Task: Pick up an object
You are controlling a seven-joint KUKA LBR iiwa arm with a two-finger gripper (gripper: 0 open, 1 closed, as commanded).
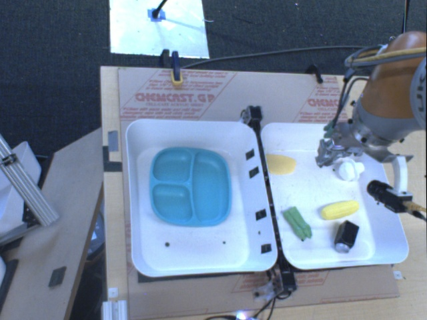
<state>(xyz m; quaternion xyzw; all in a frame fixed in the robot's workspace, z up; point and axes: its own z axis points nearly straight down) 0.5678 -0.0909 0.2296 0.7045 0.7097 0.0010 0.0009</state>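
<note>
A: What takes up the most room?

B: The bench (200, 89), a board with red print, bearing two shallow white bins side by side. The left bin (143, 179) holds a blue divided plate (191, 185), lying flat near its middle. The right bin (387, 245) holds the small things.

A: And the arm?

B: The arm (393, 89), grey with an orange band, reaches in from the right and hangs over the far right part of the right bin. Its gripper (330, 153) points down at the bin's far side. A white round object (347, 171) sits just beside it, partly under the wrist. Whether the claw is wide, narrow or around anything, I cannot tell; the wrist covers it.

A: What else lies in that bin?

B: A pale yellow piece (281, 165) near the divider, left of the gripper. A yellow oblong object (339, 210) nearer the front, with a black object (346, 236) just in front of it. A green object (297, 223) lies left of those, close to the divider.

A: Anything crowding the gripper?

B: A black fitting (387, 195) sticks in at the right rim. Cables run across the board behind the bins.
</note>
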